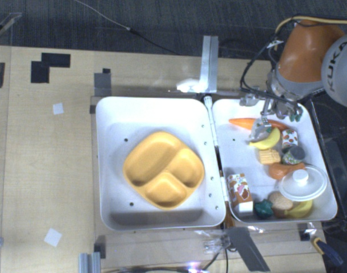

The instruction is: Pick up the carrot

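The carrot [243, 122] is orange and lies across the far part of the right bin [327, 201], with its pointed tip toward the left. My gripper [269, 120] hangs low right over the carrot's middle and thick end and hides that part. The grey arm with its orange band [303, 53] reaches in from the upper right. A yellow banana [266, 140] lies just in front of the carrot, touching the gripper's lower edge.
The right bin also holds a white lidded bowl [301, 184], a small carton [239, 188], a green toy [263, 209] and several other toy foods packed close together. A yellow divided plate [164, 168] sits in the left bin [114, 124].
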You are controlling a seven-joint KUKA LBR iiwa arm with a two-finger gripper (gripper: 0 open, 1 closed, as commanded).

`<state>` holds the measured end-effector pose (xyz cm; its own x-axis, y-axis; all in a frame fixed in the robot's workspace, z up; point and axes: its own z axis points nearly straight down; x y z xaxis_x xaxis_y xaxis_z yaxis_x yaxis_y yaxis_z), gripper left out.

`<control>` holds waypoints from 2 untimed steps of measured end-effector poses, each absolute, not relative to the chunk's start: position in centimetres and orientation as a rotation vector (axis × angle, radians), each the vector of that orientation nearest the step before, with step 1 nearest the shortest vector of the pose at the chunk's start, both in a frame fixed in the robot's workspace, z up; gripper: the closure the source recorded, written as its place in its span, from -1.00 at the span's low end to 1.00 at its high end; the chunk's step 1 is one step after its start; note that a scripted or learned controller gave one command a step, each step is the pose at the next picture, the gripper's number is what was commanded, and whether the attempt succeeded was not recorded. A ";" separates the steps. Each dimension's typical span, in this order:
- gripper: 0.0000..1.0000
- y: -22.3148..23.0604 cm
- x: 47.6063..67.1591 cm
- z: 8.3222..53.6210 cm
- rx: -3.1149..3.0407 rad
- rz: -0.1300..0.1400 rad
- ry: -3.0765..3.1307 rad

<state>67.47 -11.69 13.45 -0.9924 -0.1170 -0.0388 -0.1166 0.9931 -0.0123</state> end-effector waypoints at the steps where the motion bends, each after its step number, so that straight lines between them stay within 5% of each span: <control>1: -1.00 -11.7 67.5 13.4 -0.191 -0.016 3.096; 2: -1.00 -11.2 65.4 11.1 -0.178 -0.001 3.124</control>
